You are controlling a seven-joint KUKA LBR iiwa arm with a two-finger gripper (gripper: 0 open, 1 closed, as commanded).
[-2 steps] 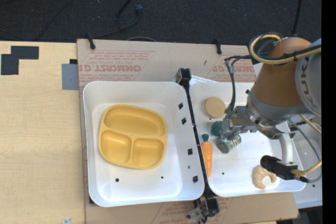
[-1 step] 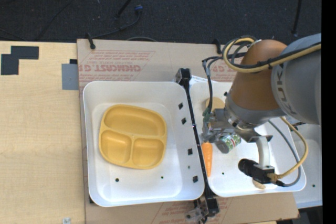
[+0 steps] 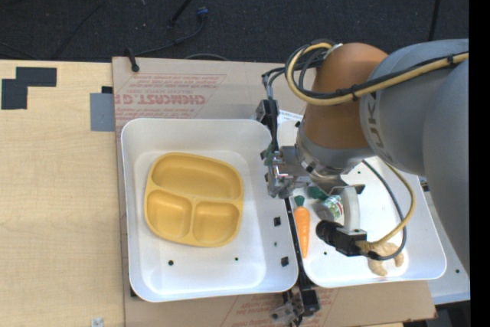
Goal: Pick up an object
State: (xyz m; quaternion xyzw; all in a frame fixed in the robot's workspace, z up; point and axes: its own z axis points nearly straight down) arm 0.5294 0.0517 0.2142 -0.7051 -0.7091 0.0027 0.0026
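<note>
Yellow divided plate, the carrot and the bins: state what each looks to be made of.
Yellow divided plate: likely moulded plastic, one even colour, soft sheen, rounded compartment ridges.
Carrot: probably a plastic toy, uniform orange, smooth skin with a slight gloss; real is not excluded.
Left bin and right bin: look like thin white plastic, smooth, rounded corners and a rolled rim.
</note>
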